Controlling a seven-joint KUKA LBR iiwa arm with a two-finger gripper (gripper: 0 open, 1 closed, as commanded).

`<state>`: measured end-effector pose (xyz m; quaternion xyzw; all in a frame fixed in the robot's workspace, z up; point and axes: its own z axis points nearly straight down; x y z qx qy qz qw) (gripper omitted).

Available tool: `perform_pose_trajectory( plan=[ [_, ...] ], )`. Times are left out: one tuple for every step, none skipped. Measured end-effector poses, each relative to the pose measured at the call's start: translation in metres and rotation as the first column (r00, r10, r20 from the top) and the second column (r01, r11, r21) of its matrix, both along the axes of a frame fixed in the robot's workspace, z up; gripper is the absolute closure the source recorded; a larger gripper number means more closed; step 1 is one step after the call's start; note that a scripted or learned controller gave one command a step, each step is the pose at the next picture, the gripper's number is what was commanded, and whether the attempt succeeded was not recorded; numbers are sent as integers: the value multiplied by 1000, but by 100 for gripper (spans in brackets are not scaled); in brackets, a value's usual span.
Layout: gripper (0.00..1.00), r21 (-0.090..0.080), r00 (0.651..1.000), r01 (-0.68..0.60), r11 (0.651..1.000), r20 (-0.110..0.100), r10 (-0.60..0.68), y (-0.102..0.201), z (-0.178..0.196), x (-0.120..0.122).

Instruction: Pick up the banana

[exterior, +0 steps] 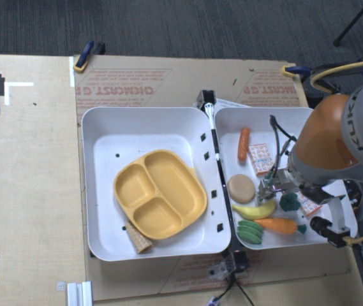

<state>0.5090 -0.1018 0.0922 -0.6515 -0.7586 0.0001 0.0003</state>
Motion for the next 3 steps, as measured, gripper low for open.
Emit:
perform_pose_trajectory(
  plan=[
    [0, 0, 1000, -1, 1000, 0, 1, 0, 0, 0],
    [0, 0, 984, -176, 984, 2, 176, 1, 0, -31],
    [100, -1, 985, -174, 985, 4, 174, 0, 10, -30]
  ],
)
